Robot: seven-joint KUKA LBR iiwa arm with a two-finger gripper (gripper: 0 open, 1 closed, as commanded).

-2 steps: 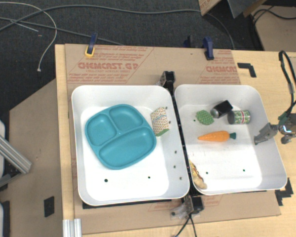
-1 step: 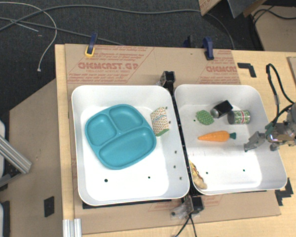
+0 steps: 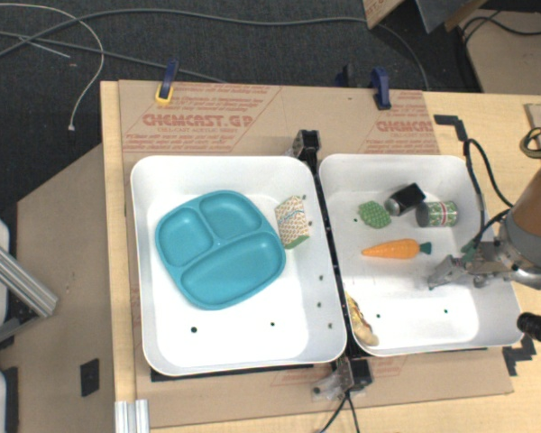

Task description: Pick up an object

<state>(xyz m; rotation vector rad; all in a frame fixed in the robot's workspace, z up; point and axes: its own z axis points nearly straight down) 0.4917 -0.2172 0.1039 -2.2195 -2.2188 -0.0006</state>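
Camera view, looking down at a slant, has my arm point(image 3: 532, 224) coming in from the right over the right bin point(image 3: 406, 332). My gripper point(image 3: 444, 274) hangs low above that bin's white floor, toward its right side, and my two fingers point(image 3: 435, 280) point left. They look parted, with nothing between them; I grasp no object.

Just to the left of my fingertips lies the toy carrot point(image 3: 395, 250), orange with a green top that faces me, lengthwise across the middle of the bin and apart from my fingers. Behind it, toward the far wall, sit a round green knitted piece point(image 3: 373, 213), a black object with a grey end point(image 3: 404, 198) and a small can with a green and red label point(image 3: 437, 213), close together in a row. A small yellowish thing point(image 3: 362, 321) rests against the bin's near left corner; what it is I cannot tell.

The left bin point(image 3: 162, 332) bears a blue divided plate point(image 3: 221, 247), tilted on its floor, and a patterned paper cup point(image 3: 291, 221) lies touching the plate's right edge.
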